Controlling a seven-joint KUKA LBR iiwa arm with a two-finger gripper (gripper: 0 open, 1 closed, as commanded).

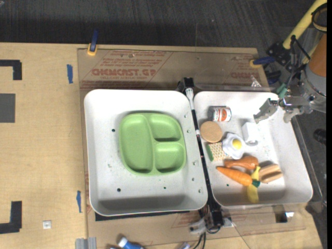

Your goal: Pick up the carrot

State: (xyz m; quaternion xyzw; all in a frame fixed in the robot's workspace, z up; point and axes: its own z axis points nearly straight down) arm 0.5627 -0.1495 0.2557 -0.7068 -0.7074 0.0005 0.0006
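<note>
Carrot (236, 175) lies low in right bin (298, 154), long axis roughly left-right, tip pointing left, touching hotdog (270, 172). Gripper (275, 108) hovers over bin's upper right, well apart from carrot; jaw state: cannot tell.

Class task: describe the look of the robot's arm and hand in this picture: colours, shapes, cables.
The arm is grey with an orange band above the wrist. Dark cables run beside it, near a yellow strip. The hand is pale grey metal, small and angular.
</note>
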